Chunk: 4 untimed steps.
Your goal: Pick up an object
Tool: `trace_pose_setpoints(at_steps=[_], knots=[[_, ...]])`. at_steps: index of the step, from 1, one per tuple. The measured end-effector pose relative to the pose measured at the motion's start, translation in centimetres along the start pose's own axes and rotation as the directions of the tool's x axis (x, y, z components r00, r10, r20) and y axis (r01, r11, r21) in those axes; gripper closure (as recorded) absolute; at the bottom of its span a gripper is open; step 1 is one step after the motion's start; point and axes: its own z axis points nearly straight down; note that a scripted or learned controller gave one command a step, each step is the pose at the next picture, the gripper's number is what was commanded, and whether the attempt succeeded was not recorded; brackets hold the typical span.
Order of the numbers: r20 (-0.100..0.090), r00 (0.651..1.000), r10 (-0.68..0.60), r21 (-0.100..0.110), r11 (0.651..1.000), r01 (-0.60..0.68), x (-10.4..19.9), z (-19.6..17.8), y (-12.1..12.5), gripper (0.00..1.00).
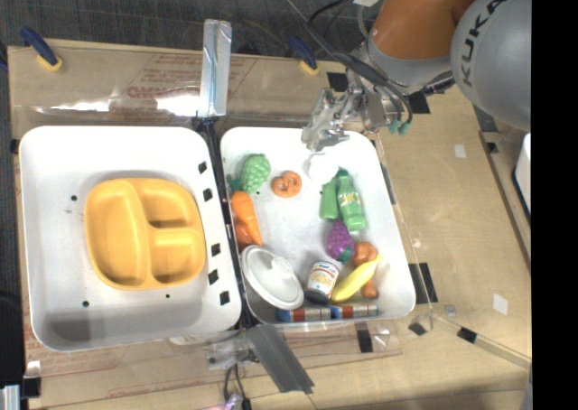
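Note:
The right bin holds several toy foods: a green bumpy vegetable, an orange pretzel-like piece, a carrot, a green bottle, purple grapes, a banana, a small can and a white lid. My gripper hangs over the bin's far edge, above and apart from the objects. Nothing shows between its fingers.
The left bin holds a yellow divided tray. A strip of coloured markers lies along the right bin's near wall. A silver upright post stands behind the bins. Cables trail at the back.

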Motion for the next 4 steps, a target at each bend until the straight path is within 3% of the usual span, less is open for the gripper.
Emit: trace_pose_setpoints(at_steps=[1,2,3,4], knots=[[0.001,1.000,-0.003,0.001,1.000,0.003,-0.1,-1.0,0.0,1.00],[-0.001,0.938,0.347,0.002,0.938,-0.347,2.0,-3.8,-4.1,1.00],[-0.014,0.972,0.236,-0.001,0.972,-0.236,5.0,7.5,1.0,1.00],[-0.003,0.896,0.445,0.000,0.896,-0.445,0.4,6.5,4.6,1.00]])
